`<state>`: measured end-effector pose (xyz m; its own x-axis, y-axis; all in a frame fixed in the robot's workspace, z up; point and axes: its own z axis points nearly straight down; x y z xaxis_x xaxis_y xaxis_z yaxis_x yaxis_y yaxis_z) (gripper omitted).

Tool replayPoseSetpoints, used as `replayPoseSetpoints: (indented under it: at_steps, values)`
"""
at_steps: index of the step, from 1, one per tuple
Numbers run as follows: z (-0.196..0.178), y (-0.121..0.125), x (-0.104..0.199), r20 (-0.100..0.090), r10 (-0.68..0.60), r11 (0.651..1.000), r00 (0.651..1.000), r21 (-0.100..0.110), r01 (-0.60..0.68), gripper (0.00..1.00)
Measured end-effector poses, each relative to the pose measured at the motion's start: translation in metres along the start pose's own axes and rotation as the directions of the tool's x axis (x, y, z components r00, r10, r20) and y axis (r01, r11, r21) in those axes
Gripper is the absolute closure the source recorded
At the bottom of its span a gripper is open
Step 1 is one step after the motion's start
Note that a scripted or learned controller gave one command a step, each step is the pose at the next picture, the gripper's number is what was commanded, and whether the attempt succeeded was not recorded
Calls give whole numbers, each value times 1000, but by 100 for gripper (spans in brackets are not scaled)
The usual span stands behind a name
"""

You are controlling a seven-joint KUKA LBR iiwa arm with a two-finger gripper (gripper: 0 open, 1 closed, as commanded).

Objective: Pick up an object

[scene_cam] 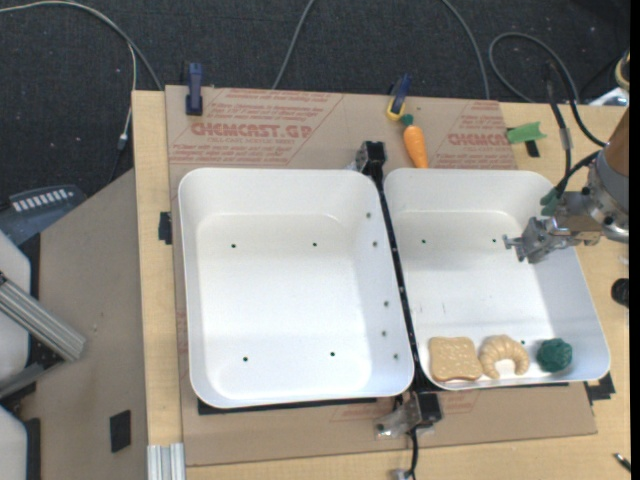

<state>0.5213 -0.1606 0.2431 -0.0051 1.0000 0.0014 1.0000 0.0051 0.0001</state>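
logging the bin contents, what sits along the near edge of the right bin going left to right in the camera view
slice of toast → croissant → green ball, all three in a row against the near wall of the right bin.

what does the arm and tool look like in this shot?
At the view's right edge, a grey arm body with an orange-brown band above. A small grey metallic tool juts left from it over the right bin. Thin black cables loop beside the wrist. No legible markings.
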Motion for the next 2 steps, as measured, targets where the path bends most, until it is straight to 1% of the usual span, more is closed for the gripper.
replayPoseSetpoints:
  at_steps: [1, 2]
  values:
    - [0, 13, 61, 0, -1, 1000, 1000, -1, 1, 100]
    - [5, 23, 104, 0, 1, 1000, 1000, 0, -1, 100]
